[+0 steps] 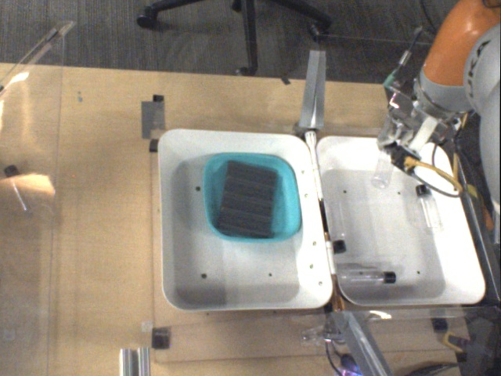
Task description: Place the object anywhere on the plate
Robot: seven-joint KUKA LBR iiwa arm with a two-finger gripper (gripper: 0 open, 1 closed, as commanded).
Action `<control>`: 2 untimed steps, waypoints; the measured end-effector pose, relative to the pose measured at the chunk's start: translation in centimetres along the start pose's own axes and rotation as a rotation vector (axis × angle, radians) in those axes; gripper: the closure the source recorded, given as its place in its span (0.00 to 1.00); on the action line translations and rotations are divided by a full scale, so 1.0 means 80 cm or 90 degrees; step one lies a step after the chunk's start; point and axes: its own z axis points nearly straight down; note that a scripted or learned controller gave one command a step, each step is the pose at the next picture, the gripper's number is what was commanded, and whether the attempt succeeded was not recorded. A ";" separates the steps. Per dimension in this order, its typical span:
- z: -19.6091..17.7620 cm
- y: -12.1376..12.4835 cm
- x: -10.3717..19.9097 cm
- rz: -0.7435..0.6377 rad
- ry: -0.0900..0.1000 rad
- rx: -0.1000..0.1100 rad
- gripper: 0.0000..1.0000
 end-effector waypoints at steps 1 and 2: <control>0.000 0.000 0.000 0.000 0.000 0.000 0.00; -0.213 -0.011 -0.035 -0.009 0.000 -0.004 0.00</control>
